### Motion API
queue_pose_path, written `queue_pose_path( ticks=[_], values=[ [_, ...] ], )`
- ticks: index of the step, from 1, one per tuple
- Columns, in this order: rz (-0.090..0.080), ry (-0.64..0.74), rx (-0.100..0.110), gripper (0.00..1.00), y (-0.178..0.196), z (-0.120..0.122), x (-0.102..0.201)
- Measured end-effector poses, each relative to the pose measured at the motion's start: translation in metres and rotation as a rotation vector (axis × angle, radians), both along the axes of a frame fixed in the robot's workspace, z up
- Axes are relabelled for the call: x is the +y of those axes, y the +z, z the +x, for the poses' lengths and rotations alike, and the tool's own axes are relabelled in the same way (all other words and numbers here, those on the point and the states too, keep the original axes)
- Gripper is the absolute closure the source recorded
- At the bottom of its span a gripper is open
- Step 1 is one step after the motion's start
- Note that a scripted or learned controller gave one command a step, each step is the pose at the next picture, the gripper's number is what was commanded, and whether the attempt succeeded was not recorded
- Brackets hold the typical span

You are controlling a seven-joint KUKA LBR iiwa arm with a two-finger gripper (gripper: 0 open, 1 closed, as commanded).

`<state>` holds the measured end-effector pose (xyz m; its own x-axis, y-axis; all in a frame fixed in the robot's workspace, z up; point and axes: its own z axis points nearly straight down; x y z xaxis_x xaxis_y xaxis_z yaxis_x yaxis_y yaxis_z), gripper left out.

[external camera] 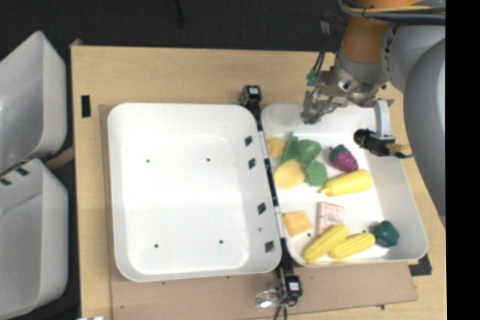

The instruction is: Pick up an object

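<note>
Toy food (330,187) in right bin (397,191): yellow, green, purple, glossy plastic.

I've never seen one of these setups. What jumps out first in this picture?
The heap of bright toy food in the right bin: yellow corn cobs, a lemon, green vegetables and a purple piece. Above its far edge hangs the grey arm with its orange band, its tool hovering over the bin's upper corner. The left bin sits alongside, plain white.
</note>
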<state>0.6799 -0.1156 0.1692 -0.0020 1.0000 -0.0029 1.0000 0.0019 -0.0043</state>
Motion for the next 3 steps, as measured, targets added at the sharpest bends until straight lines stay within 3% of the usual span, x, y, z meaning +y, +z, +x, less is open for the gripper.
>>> queue_pose_path(
  ticks=[1, 2, 3],
  values=[
    [0.0, -0.001, 0.001, 1.0, 0.024, 0.001, 0.004],
    [0.003, 0.005, -0.019, 1.0, 0.151, 0.012, 0.059],
    [0.001, 0.002, -0.014, 1.0, 0.232, 0.01, 0.053]
  ],
)
